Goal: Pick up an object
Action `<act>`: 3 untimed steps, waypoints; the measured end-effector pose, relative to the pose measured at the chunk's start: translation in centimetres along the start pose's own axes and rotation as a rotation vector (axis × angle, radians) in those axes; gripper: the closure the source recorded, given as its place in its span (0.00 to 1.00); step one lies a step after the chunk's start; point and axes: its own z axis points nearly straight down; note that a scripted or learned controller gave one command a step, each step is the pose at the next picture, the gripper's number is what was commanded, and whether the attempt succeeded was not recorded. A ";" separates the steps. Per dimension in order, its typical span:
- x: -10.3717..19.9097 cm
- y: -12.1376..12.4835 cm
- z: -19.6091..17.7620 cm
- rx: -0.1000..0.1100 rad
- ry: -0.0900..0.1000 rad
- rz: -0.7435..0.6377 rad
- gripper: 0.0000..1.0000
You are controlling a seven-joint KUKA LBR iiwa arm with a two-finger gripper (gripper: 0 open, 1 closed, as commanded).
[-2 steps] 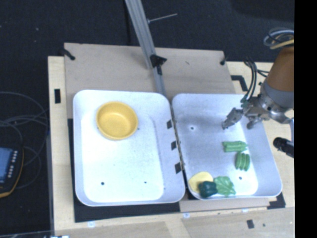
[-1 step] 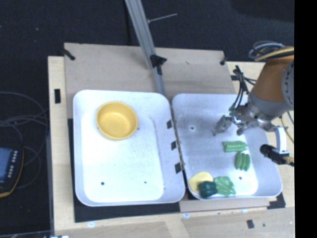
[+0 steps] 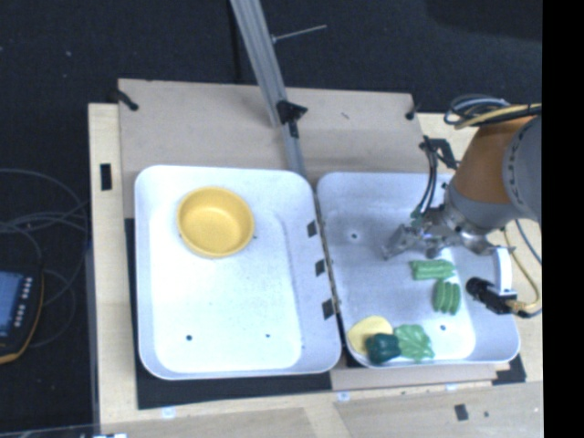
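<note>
1. Gripper (image 3: 408, 242), two-fingered and dark metal, hangs low over the floor of the right-hand shallow white plastic bin (image 3: 365, 199) on the grey arm with the orange band (image 3: 488, 176); whether its fingers are apart or together cannot be told, and nothing is seen between them.
2. Nearest candidate: a pale green, elongated plastic piece (image 3: 431, 269) lies just beside the gripper, below it and slightly toward the arm's side; its long axis runs roughly across the view, left to right.
3. Next outward, a darker green ribbed pod-shaped piece (image 3: 446, 296) lies just below the pale one, its long axis nearly up-and-down in the view, so roughly at right angles to the first.
4. Farther below the gripper, at the bin's near edge, three things crowd together: a yellow rounded lump (image 3: 367, 328), a dark green blocky piece (image 3: 382, 346) touching it, and a light green leafy piece (image 3: 414, 339) alongside.
5. Well apart from the gripper, across the divide, a round yellow plastic bowl (image 3: 216, 221) sits upright in the left-hand shallow white bin (image 3: 228, 336).
6. Judgement: the pale green piece is the likeliest target, calling for a short shift downward in the view.
7. Writing: no brand, label or lettering is legible.
</note>
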 end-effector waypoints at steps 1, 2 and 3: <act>0.0 0.1 -1.3 -0.005 0.000 0.001 1.00; -0.2 -0.4 -5.7 -0.007 0.000 0.001 1.00; 0.1 -0.3 -12.0 -0.009 -0.001 0.000 1.00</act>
